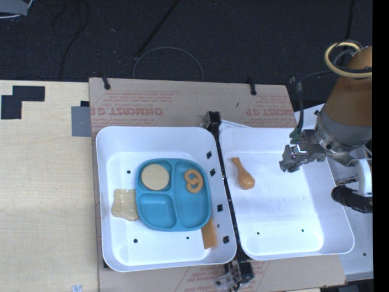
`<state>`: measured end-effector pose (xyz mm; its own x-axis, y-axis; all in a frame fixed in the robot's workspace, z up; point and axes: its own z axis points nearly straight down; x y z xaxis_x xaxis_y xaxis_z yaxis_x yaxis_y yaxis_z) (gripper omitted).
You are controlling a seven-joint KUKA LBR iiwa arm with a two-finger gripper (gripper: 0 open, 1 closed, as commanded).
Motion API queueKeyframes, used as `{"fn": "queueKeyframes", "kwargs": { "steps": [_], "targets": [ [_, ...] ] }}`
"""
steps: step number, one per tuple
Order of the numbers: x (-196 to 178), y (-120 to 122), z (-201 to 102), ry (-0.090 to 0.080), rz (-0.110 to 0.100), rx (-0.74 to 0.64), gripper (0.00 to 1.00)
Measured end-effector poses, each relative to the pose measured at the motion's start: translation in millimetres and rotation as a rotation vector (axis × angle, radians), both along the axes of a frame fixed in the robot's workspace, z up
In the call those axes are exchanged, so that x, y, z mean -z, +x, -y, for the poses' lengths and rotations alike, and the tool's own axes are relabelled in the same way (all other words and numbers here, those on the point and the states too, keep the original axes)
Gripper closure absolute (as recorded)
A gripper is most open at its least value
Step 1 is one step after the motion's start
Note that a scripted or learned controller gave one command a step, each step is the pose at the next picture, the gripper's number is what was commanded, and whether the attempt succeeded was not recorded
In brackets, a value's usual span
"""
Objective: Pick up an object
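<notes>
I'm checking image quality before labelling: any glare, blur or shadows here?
Camera view: even lighting, soft shadows; mild glare on the right bin floor; the blue tray and wooden spoon look sharp; the gripper looks dark and slightly soft.

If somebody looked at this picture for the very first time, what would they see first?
Probably the bright blue tray in the left bin, with a round cracker and a pretzel in its compartments. Next, the grey and orange robot arm reaching in from the right, its gripper above the right bin, near a small tan piece lying there.
</notes>
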<state>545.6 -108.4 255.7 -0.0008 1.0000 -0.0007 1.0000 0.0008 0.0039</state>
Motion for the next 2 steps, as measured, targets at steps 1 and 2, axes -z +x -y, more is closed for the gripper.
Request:
{"fn": "queueKeyframes", "kwargs": {
  "steps": [1, 2],
  "targets": [
    [16, 16, -54, 0.002, -0.007, -0.003, 1.00],
    [12, 24, -100, 0.002, -0.006, -0.003, 1.00]
  ]
}}
